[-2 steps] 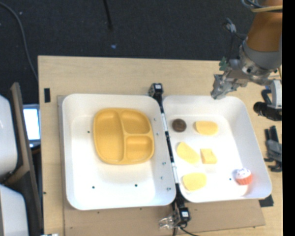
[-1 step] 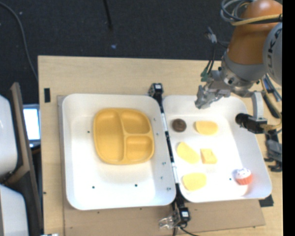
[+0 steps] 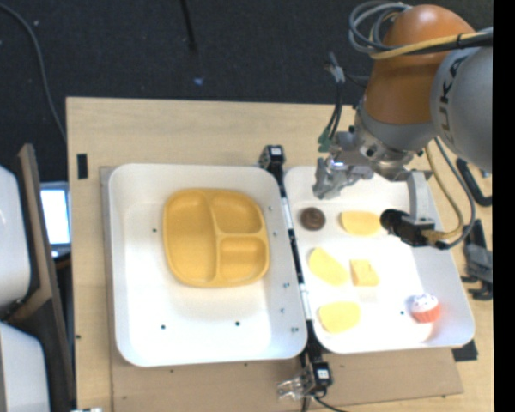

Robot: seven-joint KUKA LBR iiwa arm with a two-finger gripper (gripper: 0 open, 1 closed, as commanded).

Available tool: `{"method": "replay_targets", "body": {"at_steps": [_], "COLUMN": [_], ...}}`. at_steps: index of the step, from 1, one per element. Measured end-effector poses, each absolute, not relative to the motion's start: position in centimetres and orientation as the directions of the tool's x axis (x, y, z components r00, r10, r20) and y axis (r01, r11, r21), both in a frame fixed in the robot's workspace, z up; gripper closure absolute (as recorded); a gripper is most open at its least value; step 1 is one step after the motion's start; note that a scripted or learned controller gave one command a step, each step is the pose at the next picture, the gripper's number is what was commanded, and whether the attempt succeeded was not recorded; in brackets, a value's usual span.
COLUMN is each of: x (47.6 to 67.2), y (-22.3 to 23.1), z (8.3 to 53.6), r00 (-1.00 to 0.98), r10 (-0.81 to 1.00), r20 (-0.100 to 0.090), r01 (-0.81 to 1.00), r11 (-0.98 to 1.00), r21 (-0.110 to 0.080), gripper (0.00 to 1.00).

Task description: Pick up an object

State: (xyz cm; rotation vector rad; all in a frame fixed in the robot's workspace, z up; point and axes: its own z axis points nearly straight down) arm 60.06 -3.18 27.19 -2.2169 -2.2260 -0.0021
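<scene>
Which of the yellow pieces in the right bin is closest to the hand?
The oval yellow piece at the bin's far side, beside the brown round piece; the hand hangs just above-left of it.

Dark speckled floor (image 3: 154, 33); black cables (image 3: 185, 15); wooden bench (image 3: 90, 230).

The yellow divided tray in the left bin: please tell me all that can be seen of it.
The yellow divided plastic tray is a rounded rectangle with three compartments: a long one on the left, two smaller ones on the right. It looks smooth and slightly glossy. It lies flat, right way up, a little turned, near the middle of the left white bin, resting on the bin's floor, and it touches nothing else.
</scene>
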Motion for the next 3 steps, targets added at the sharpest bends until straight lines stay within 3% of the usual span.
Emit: {"method": "replay_targets", "body": {"at_steps": [2,3], "x": [56.1,56.1], "y": [6.2,6.0], "z": [25.7,25.8], "r00": [-0.003,0.0], "r10": [1.0,1.0], "r20": [0.001,0.0], "r01": [1.0,1.0], "r11": [0.003,0.0], "r21": [-0.001,0.001], "gripper": [1.0,0.0]}}
